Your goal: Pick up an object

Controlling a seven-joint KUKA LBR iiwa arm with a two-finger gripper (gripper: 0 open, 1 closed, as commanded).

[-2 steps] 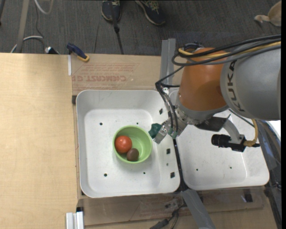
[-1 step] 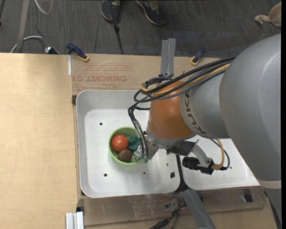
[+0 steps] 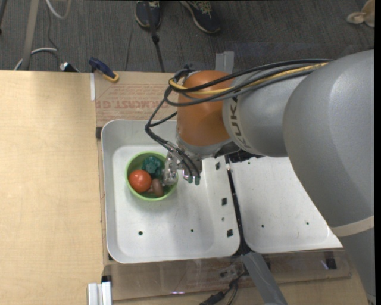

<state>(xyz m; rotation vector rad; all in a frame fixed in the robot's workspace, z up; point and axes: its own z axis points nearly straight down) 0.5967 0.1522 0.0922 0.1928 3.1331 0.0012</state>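
You've got the gripper (image 3: 180, 171) hanging over the left bin (image 3: 119, 232), right at the rim of the green bowl (image 3: 134, 192); can't tell how it's set from here; just to its left in the bowl sit a red ball (image 3: 140, 180), a teal thing (image 3: 152, 163) and a brownish lump (image 3: 157, 187); the right bin (image 3: 280, 214) is off to its other side.

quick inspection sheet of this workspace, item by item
surface: two shallow white bins, left bin and right bin, on a bench beside a light wooden board
job's things: green bowl in the left bin holding a red ball, a teal item and a brownish item
clutter: nothing seen
grippers: tool at the bowl's right rim; grip state unclear
cables: black and yellow cables along the arm
surroundings: grey carpet, shoes, blue clamp
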